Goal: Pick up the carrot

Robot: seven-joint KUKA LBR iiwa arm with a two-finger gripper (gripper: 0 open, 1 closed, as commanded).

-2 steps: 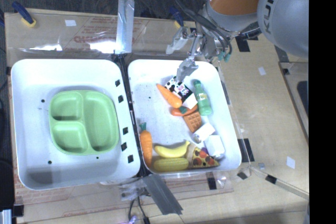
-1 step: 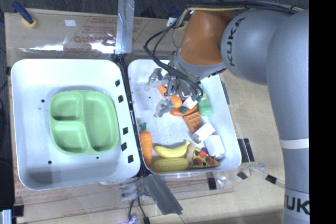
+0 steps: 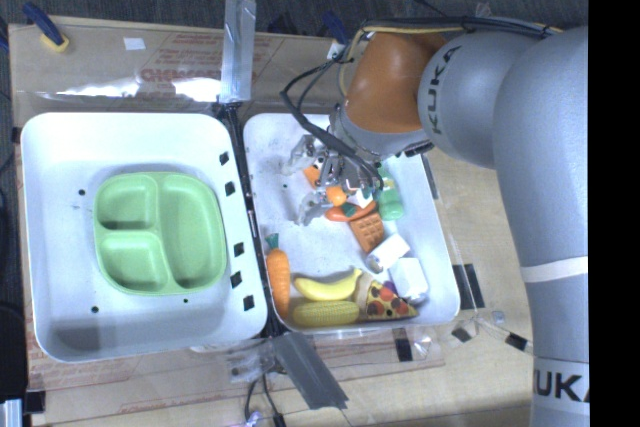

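Observation:
The carrot (image 3: 277,279) is orange with a small green top. It lies along the left wall of the right bin (image 3: 268,155), near the front, tip towards the front edge. My gripper (image 3: 306,182) hangs over the middle of that bin, behind the carrot and a little to its right, well apart from it. Its two silvery fingers (image 3: 301,154) are spread, so it is open. A small orange toy piece (image 3: 314,174) sits close by the fingers, but I cannot tell whether they touch it. Nothing is held.
Right of the carrot lie a banana (image 3: 328,287), a yellow-green corn cob (image 3: 322,313) and a pizza slice (image 3: 386,300). A waffle (image 3: 367,230), white blocks (image 3: 402,267) and a green bottle (image 3: 389,202) crowd the bin's right side. The left bin (image 3: 40,215) holds a green divided plate (image 3: 158,231).

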